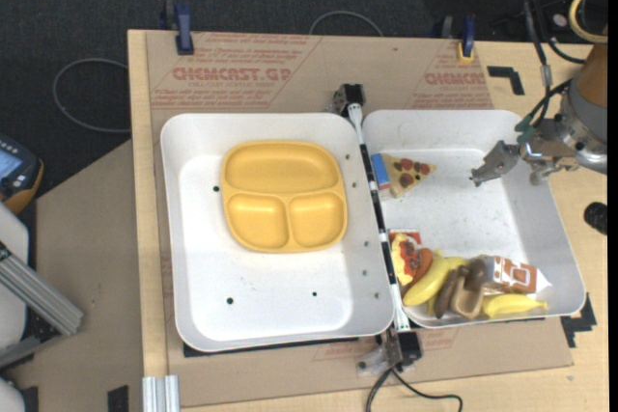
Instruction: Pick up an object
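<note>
My gripper (509, 171) hangs over the upper right part of the right bin (541, 207), open, with nothing between its fingers. A toy pizza slice (411, 172) lies to its left near the bin's top left corner, next to a small blue piece (379, 171). Along the bin's front edge sits a heap: a red and white packet (407, 252), a yellow banana (431, 280), a brown piece (463, 289), an orange and white carton (518, 276) and a second banana (512, 306). The gripper touches none of them.
The left bin (193, 256) holds a yellow three-compartment plate (285, 194) in its upper half. A black divider rail (372, 207) runs between the bins. Cables (541, 34) hang at the right by the arm.
</note>
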Robot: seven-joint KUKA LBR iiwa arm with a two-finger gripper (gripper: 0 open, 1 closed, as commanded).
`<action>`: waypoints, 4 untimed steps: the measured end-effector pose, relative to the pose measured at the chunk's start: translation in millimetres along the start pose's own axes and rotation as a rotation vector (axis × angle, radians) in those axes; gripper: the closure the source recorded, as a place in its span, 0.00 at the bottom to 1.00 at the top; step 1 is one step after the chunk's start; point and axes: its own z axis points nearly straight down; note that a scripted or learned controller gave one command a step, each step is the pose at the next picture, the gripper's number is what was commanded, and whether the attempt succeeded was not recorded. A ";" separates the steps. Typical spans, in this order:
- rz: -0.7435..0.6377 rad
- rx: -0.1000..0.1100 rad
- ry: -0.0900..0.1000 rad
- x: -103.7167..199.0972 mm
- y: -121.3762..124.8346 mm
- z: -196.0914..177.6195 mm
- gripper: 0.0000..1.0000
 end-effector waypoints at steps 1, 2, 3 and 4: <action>-0.004 0.015 0.005 47.0 12.8 142.1 0.00; 0.007 -0.002 -0.006 -54.7 37.7 155.5 0.00; -0.008 -0.008 0.000 8.4 129.4 153.2 0.00; -0.004 0.002 0.002 57.5 108.4 153.9 0.00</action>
